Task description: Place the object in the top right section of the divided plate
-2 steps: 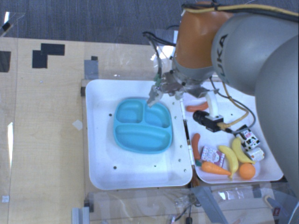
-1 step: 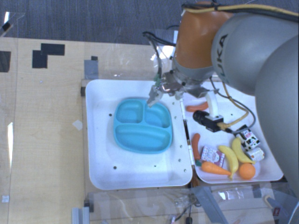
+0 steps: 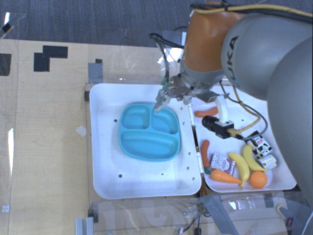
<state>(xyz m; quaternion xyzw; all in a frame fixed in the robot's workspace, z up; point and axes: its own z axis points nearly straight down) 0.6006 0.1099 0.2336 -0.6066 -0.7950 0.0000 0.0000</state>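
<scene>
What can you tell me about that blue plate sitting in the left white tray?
The blue plate is a rounded, divided dish, apparently smooth plastic, light blue all over. Raised ridges split it into three sections: two smaller ones along the far side and one wide one nearer the camera. It lies flat, right side up, near the middle of the left white bin. No food shows in it. The gripper hangs at its top right section; contact is unclear.

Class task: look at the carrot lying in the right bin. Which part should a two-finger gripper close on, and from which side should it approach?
Grip the carrot across its thick middle, coming straight down from above. It lies flat and slants across the bin, tapering toward its right tip, so the fingers should close across its narrow width. The banana and orange crowd that tip.
</scene>
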